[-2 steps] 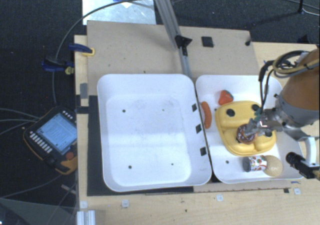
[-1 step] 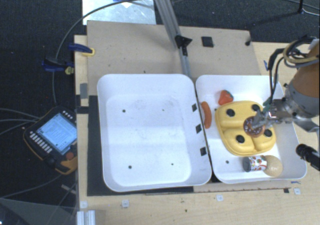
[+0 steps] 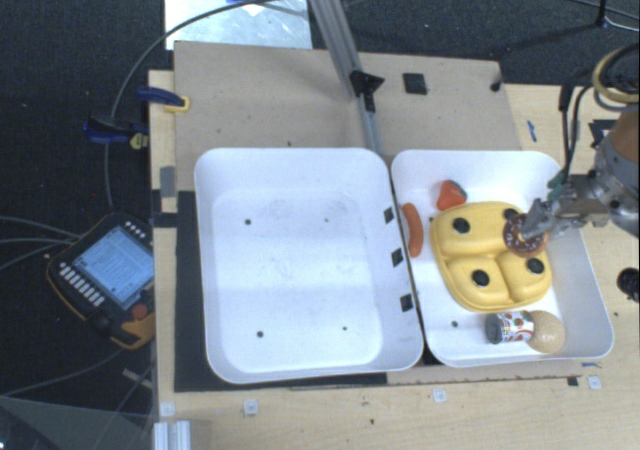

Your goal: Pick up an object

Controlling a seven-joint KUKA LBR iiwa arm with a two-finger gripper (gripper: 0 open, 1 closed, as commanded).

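Below, on the tan tabletop, two shallow white bins sit side by side, touching along their inner walls. The left bin shows a bare white floor marked by a few small dark dots. The right bin holds all the loose things: a large yellow moulded block with four rounded lobes, each with a dark spot on top, lies near the middle; an orange carrot-like piece lies lengthwise against the bin's left wall, just beside the block; a small red-orange piece sits near the back, just above the block's far left lobe; and at the front a small printed can lies on its side, touching a pale beige ball. The arm reaches in from the right, and its gripper hangs over the yellow block's right rear lobe, right at a small dark ring-like thing that rests on the block. Whether the fingers are apart or closed on it cannot be told from this angle. Left of the tabletop, on the dark floor, lies a handheld pendant with a lit screen, and a grey pole slants in from the top.
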